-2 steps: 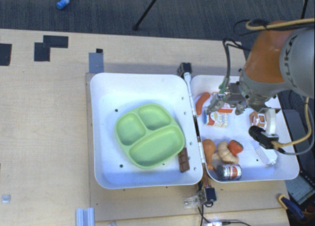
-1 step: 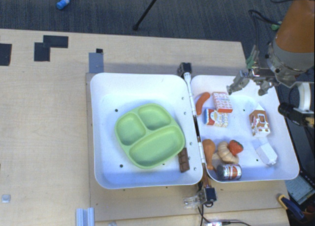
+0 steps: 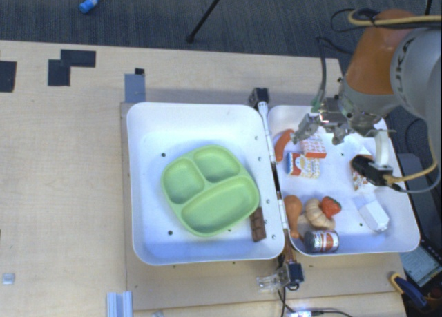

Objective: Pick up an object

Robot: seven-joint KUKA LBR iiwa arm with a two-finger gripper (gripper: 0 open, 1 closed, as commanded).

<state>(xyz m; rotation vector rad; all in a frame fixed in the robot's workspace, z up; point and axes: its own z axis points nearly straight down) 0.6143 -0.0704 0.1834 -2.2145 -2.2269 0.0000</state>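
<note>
My gripper [image 3: 320,131] hangs over the back of the right bin [image 3: 407,233], fingers spread open with nothing between them. Just below it, toward the front, lies a white and red carton [image 3: 310,158]. An orange-red sausage [image 3: 282,144] rests left of the carton by the bin's wall. Toward the front lie an orange carrot-like piece [image 3: 293,212], a tan bread piece [image 3: 317,215], a red fruit [image 3: 332,206] and a can [image 3: 322,242]. A white block [image 3: 373,214] and a small packet [image 3: 358,181] sit at the right side.
The left bin [image 3: 141,170] holds a green divided plate [image 3: 210,190] and a brown bar [image 3: 257,226] at its front right corner. A blue object [image 3: 90,2] lies on the dark floor far back left.
</note>
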